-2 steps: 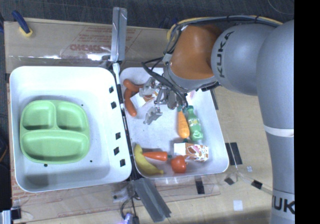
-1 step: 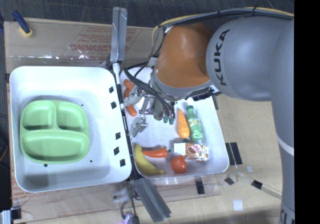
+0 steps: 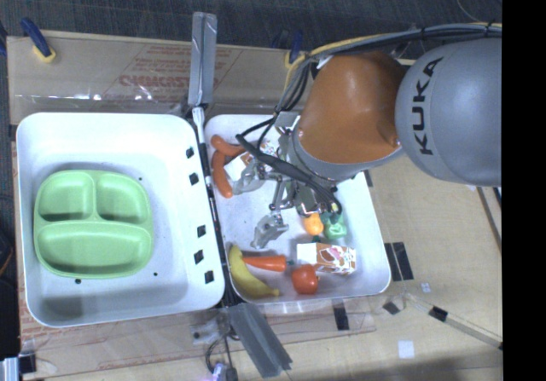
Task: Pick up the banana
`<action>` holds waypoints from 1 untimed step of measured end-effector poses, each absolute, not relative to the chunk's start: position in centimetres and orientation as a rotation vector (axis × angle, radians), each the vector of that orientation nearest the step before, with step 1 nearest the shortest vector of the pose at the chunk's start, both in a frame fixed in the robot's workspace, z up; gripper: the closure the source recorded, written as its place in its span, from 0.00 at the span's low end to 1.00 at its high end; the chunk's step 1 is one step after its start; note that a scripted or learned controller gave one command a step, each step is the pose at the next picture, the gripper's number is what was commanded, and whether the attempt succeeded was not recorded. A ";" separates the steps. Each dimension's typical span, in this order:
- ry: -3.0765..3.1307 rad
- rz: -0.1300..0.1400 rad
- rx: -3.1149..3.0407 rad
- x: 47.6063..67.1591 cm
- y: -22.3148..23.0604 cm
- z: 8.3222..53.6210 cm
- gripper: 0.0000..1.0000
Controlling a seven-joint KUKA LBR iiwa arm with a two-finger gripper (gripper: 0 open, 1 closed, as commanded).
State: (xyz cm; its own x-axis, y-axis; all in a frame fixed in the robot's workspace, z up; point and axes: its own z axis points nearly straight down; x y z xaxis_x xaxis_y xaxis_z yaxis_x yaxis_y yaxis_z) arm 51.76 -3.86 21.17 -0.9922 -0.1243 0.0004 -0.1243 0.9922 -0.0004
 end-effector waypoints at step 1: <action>-3.135 0.001 0.196 51.8 -3.9 21.2 0.00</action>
